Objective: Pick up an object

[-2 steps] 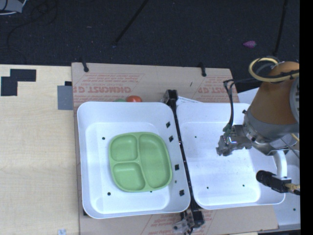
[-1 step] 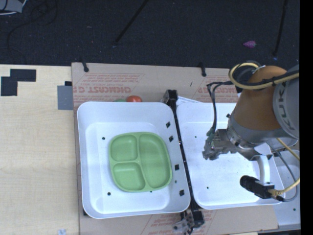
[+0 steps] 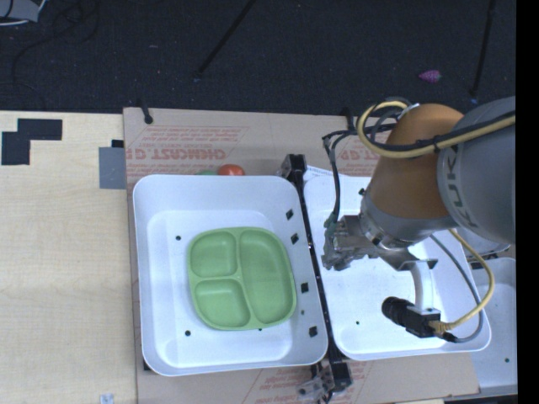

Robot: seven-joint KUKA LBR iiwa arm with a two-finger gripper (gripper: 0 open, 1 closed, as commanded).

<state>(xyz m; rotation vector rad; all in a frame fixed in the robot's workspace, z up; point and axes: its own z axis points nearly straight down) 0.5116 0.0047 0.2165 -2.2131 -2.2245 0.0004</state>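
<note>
green plastic, a divided plate lies flat in the middle of the left bin, the only clear thing to lift. the pincer hangs low over the right bin, just past the divider between the two bins, so the plate sits near it on the far side of that wall. whether it is clenched or released i cannot tell. a good try would likely cross the divider and take the plate by its raised rim.
</note>
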